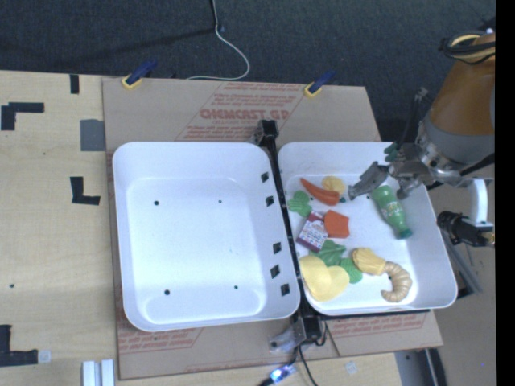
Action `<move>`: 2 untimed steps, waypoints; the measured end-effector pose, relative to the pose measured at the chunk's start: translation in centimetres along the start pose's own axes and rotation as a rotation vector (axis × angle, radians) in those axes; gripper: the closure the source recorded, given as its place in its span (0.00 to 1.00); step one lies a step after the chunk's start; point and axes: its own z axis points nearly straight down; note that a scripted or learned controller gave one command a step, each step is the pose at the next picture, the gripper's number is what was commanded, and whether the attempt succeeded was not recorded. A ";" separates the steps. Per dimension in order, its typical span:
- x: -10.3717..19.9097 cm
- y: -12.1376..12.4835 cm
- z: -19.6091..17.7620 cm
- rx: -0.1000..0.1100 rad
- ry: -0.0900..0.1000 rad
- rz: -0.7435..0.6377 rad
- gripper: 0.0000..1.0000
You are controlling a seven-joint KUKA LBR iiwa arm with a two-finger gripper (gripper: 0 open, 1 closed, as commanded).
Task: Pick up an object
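Right bin [438, 252]: green bottle [392, 210] below open gripper [386, 180].

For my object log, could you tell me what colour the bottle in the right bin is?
Green, with a pale label; the bottle shows best in the camera view.

A wooden bench [48, 240] with black tape marks meets dark carpet [121, 14] crossed by 1 cable [229, 43].
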 end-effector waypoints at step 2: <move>2.2 2.4 13.9 -0.017 0.001 -0.001 1.00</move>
